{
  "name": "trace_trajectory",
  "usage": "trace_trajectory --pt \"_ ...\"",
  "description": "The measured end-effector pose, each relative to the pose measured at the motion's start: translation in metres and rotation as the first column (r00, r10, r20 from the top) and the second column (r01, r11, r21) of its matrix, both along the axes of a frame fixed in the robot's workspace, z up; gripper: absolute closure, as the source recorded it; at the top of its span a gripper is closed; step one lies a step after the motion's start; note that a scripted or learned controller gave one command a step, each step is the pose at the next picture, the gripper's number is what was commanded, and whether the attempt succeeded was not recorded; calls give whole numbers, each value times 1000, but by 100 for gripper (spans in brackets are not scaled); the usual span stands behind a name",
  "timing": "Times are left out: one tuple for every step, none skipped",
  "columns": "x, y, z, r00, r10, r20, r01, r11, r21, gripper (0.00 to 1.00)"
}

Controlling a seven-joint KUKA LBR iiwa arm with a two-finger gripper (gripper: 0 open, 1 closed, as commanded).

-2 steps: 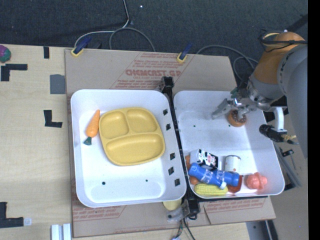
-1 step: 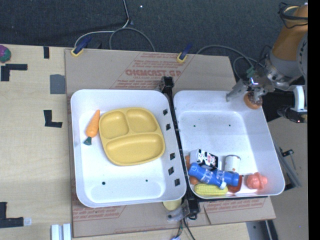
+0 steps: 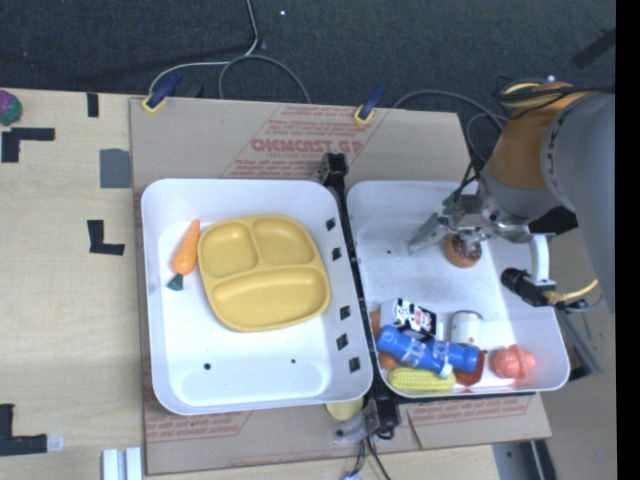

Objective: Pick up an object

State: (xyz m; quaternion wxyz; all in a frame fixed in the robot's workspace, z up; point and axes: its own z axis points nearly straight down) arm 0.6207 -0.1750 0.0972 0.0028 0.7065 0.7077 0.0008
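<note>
Camera view shows the gripper (image 3: pixel 452 230) hanging near the right bin's (image 3: pixel 400 203) back edge, fingers spread just above a small brown object (image 3: pixel 463 252), so the approach seems underway and descent and closing come next.

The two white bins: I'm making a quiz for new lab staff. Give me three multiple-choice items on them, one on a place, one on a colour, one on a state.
1. Where does the toy carrot lie?
A. Left bin, beside the tray
B. Right bin
C. On the cardboard

2. What colour is the divided tray?
A. Blue
B. Yellow
C. Red

3. How does the blue bottle sit?
A. Upright
B. Lying on its side
C. Hanging from the gripper

Answers: 1 A, it rests left of the tray in the left bin. 2 B, it is plainly yellow. 3 B, it lies along the right bin's near edge.
</note>
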Motion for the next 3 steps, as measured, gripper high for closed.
trace_trajectory --pt "49 -50 46 1000 -2 -7 2 1000 5 0" --pt "48 -47 54 1000 1 -6 -1 1000 1 100" --pt "33 55 102 1000 7 -3 -7 1000 5 100"
